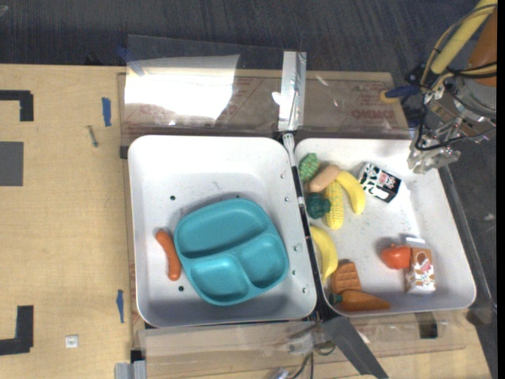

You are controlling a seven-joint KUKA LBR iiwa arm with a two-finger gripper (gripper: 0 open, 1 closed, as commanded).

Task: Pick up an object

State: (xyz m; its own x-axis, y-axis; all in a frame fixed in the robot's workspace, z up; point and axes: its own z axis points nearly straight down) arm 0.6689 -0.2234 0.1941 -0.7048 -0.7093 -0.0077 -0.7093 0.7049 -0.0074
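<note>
My gripper (430, 158) hangs over the far right corner of the right bin (450, 212), open with nothing between its fingers. Below and left of it lies a black-and-white packet (380, 181). Farther left are a banana (353, 192), a corn cob (335, 204), a tan sausage (323, 178) and a green vegetable (308, 166). Nearer the front sit a red tomato (396, 256), a small carton (420, 271), a carrot (363, 300) and a second banana (323, 247).
The left bin (150, 164) holds a teal divided plate (230, 249) and an orange sausage (169, 254) beside it. A clear panel (292, 89) stands upright behind the wall between the bins. Cables (458, 38) run above the gripper.
</note>
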